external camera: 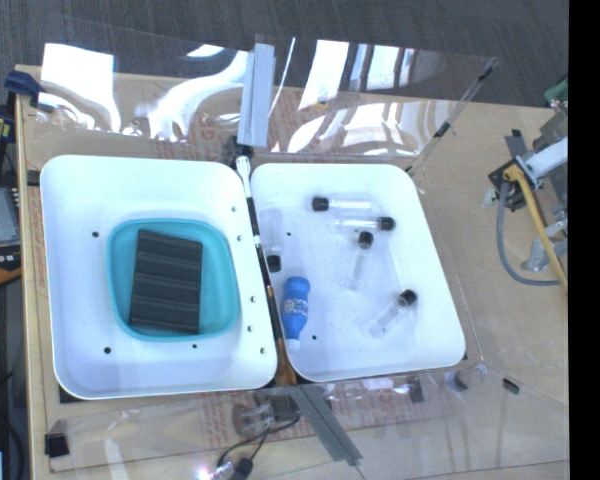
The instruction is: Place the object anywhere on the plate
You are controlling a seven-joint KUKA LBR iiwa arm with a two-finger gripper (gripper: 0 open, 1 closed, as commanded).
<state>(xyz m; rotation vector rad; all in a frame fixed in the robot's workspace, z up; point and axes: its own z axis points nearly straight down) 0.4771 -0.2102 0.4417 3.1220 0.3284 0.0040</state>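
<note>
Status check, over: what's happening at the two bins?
Dark ridged block lying on teal plate, left bin. Blue bottle and capped vials in right bin.

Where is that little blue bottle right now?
The blue bottle lies in the right bin, near its left wall and toward the front, left of the clear vials.

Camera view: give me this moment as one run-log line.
plate: left bin, holds dark ridged block | right bin: blue bottle, clear vials | bottle not on plate

Block (166, 282) on plate (219, 268), left bin (70, 188); vials (345, 206), bottle (295, 308) right bin (430, 268).
</note>
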